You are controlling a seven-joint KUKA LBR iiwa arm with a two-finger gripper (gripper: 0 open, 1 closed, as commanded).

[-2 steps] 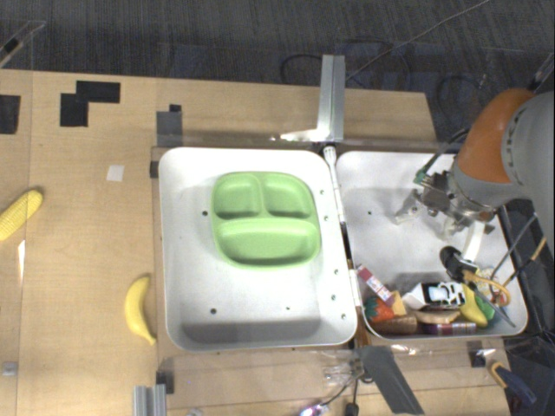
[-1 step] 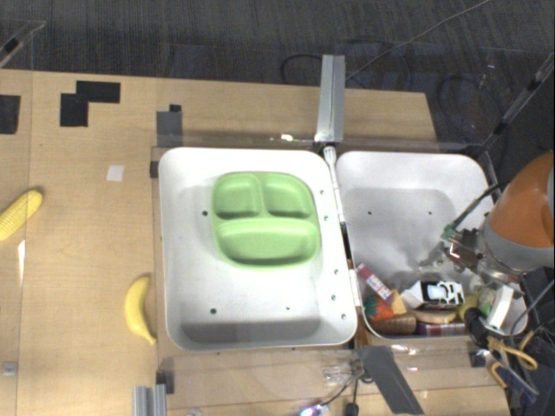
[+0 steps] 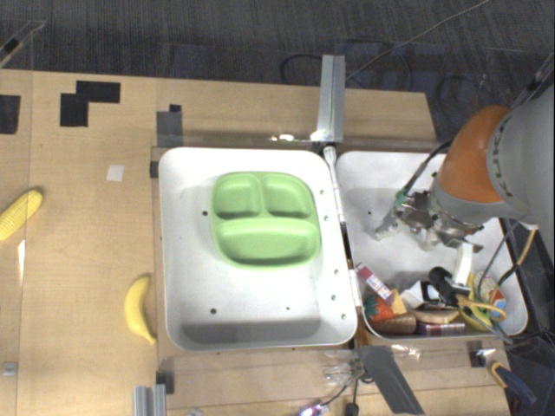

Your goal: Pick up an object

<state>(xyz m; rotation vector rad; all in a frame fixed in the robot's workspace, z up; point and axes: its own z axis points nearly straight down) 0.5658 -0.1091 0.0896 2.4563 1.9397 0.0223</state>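
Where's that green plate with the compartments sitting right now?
The green plate lies flat in the left white bin, towards its far side, near the wall shared with the right bin. A banana lies on the bench outside the left bin.

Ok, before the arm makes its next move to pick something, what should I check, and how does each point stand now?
1. Gripper is over the right bin: ok.
2. Something to pick is within the bin: ok, a pile of small objects lies along its near edge.
3. Gripper is above that pile: not ok, it hangs over bare floor farther back.
4. Gripper holds nothing already: cannot tell.
5. Green tray in the left bin is out of the way: ok.
6. Cables near the pile could snag: cannot tell.
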